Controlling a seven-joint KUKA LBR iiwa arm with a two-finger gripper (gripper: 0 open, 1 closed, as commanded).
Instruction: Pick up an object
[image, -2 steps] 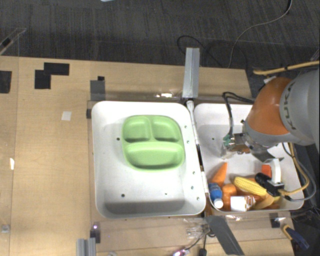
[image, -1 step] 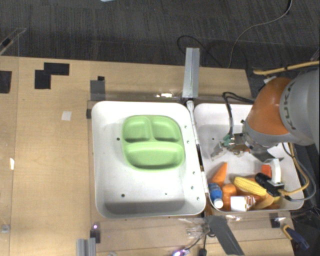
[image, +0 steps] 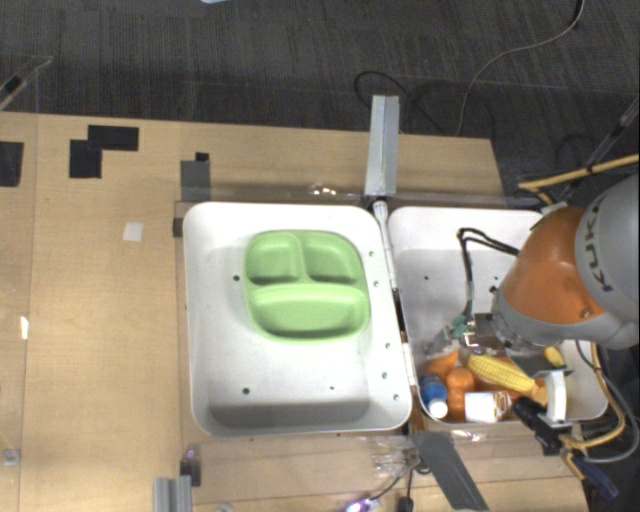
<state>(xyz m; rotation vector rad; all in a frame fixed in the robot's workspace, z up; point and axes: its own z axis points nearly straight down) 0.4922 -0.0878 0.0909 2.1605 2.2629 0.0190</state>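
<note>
Camera view, looking down at a slant on a wooden bench (image: 90, 330) bearing two shallow white bins side by side.

Left bin (image: 215, 390): holds one green divided tray (image: 303, 283), three compartments, lying flat near the bin's middle and toward its far side, apart from every wall.

Right bin (image: 430, 250): far half bare white; near half holds a cluster of small objects packed against the near wall. Items in the cluster:
- corn cob (image: 500, 374), yellow, lying on its side, slanting from far-left to near-right, on top of the pile;
- orange round piece (image: 459, 381), just left of the corn cob and touching it;
- blue-and-white bottle (image: 434, 397), at the near-left of the pile, beside the orange round piece;
- white cylinder with red trim (image: 484, 406), lying near the front wall, below the corn cob.

Arm (image: 560, 280): grey with orange band, reaching in from the right, its bulk over the right side of the right bin. A black cable (image: 466, 270) loops over the bin floor to the wrist.

Gripper (image: 470, 340): low over the far-left edge of the cluster, just beside the corn cob; whether it is spread or closed cannot be told, as the wrist hides it.

Metal bracket (image: 382, 145): stands at the far edge between the bins.
</note>
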